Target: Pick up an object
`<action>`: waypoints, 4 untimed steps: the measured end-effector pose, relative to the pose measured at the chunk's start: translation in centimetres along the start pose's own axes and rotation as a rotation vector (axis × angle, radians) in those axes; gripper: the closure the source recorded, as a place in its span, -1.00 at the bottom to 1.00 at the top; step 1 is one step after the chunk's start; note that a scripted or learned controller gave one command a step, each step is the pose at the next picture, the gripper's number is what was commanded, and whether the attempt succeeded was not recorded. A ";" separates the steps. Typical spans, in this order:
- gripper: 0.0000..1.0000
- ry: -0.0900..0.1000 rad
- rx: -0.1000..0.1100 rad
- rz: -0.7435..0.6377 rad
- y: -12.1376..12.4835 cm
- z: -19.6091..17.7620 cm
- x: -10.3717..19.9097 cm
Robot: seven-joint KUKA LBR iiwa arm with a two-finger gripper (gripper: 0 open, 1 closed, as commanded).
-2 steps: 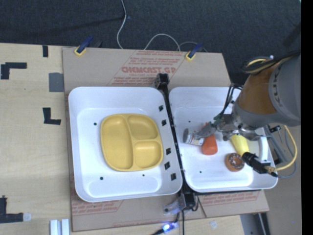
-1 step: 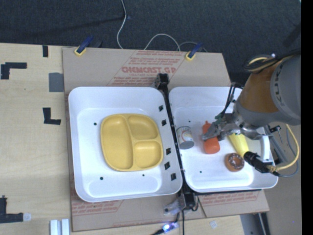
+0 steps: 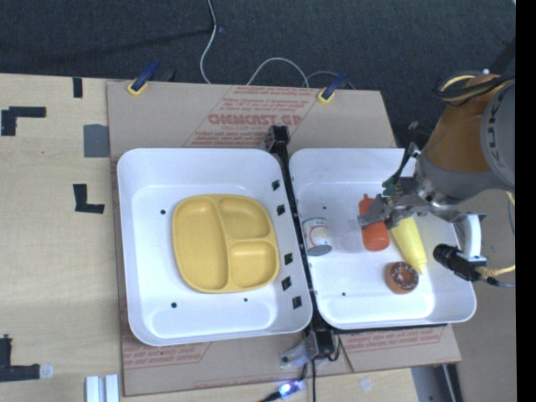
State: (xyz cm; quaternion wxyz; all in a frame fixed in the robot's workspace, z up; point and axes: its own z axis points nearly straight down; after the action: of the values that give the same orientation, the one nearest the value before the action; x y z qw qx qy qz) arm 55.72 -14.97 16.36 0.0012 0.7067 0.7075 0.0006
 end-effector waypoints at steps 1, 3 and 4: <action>1.00 0.000 -0.002 -0.001 0.1 -5.3 0.0; 1.00 0.003 0.004 -0.007 1.0 -4.3 11.8; 1.00 0.003 0.003 -0.007 1.1 -5.7 17.1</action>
State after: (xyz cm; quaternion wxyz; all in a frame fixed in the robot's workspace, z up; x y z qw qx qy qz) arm 56.75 2.18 22.04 -0.0009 0.7044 0.7098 0.0005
